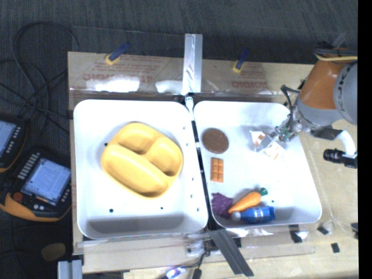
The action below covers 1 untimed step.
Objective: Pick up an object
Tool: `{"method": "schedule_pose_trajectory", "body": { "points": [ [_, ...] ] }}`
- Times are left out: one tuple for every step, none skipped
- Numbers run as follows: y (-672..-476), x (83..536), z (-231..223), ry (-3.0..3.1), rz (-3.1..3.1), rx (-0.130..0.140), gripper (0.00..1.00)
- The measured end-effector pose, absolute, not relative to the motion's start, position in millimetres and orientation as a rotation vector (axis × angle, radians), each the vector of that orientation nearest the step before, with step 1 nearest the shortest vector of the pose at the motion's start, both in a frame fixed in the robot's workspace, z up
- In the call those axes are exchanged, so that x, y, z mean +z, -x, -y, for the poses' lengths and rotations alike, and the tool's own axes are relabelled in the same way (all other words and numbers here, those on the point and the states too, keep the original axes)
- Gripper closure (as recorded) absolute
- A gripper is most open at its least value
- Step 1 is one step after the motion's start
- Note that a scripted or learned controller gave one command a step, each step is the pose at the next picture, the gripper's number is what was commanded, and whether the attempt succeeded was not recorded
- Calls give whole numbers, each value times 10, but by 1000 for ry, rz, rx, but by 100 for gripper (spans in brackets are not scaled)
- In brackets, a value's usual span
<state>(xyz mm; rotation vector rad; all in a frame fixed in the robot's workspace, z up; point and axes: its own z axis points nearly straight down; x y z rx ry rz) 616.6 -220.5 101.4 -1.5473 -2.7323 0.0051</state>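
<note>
Gripper (278,139) over right bin (302,173) by small white/orange obj (257,137); fingers' state unclear.

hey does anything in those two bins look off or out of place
Nothing looks spilled or broken. The carrot lies heaped over the purple thing and against the blue bottle in the right bin's near corner. The big yellow thing sits askew in the left bin.

A robotics lab; teach pendant (40,182), cables (35,63), taped bench (145,74).
</note>
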Motion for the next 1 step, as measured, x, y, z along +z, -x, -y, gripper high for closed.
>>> {"method": "schedule_pose_trajectory", "body": {
  "points": [
    [-6481,1803,1378,1509,2754,1,100]
  ]
}}
